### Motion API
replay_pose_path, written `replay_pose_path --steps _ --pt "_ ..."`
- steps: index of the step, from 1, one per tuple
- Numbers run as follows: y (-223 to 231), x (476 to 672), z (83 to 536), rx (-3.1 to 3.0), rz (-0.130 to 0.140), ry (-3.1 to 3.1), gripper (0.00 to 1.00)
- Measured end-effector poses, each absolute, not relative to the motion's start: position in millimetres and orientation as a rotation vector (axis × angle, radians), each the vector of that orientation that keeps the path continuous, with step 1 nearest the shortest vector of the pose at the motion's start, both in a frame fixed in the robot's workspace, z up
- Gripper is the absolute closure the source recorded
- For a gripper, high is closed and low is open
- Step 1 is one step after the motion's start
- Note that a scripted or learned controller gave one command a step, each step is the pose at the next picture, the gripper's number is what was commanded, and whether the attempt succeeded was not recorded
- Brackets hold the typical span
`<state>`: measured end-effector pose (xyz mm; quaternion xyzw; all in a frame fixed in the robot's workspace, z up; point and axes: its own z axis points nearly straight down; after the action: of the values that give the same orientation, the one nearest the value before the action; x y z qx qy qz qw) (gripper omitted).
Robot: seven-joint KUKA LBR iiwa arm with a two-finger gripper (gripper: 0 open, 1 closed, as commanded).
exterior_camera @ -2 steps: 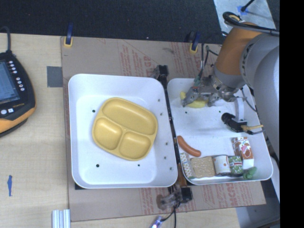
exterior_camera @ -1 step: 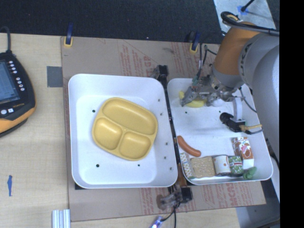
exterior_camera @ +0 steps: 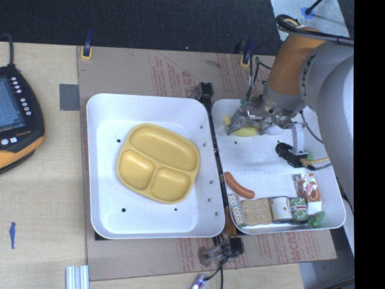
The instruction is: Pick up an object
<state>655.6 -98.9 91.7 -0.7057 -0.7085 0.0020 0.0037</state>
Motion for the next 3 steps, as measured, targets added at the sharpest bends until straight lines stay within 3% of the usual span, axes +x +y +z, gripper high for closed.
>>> replay_pose_path --steps 3 --pt "-95.9 655.5 91.7 -2.210 0.008 -2.220 0.00"
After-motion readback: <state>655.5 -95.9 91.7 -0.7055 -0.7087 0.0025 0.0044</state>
